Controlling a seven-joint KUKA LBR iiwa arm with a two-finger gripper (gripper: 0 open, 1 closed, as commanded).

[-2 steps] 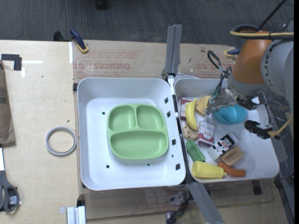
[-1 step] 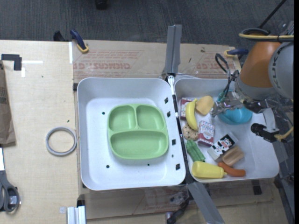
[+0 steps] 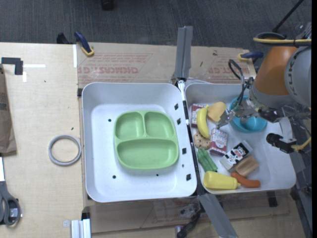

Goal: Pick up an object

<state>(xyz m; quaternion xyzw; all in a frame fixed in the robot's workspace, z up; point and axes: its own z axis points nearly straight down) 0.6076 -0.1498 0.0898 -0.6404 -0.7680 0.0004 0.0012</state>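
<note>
Camera view: fingers (image 3: 225, 120) apart, nothing between, above right bin (image 3: 277, 180) toys.

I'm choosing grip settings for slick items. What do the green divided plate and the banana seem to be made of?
The green divided plate looks like moulded plastic with a smooth, matte to satin finish: even pastel colour, rounded compartment ridges. The banana seems to be a plastic toy, uniformly bright yellow with a slight sheen and no bruising, though real fruit can't be fully ruled out.
</note>
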